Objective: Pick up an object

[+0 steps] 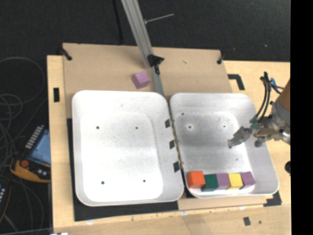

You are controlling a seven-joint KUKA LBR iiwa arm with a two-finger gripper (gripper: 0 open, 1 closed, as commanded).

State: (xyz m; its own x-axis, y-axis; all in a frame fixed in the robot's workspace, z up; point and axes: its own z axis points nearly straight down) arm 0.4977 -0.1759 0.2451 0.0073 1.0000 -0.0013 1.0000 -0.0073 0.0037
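Note:
Along the near wall of the right bin (210,104) sits a row of small blocks: orange (196,179), green (211,181), purple (223,180), yellow (235,180) and another purple (247,178). My gripper (240,137) hangs over the right part of that bin, above and behind the row, well apart from the blocks. Nothing shows between its fingers. A further purple block (141,80) lies on the bench board behind the left bin.
The left bin (120,146) stands beside the right one, joined by black clips (173,143). A grey metal pole (139,31) slants up from the back of the bench. Cables and a handheld controller (32,155) lie off the bench's left side.

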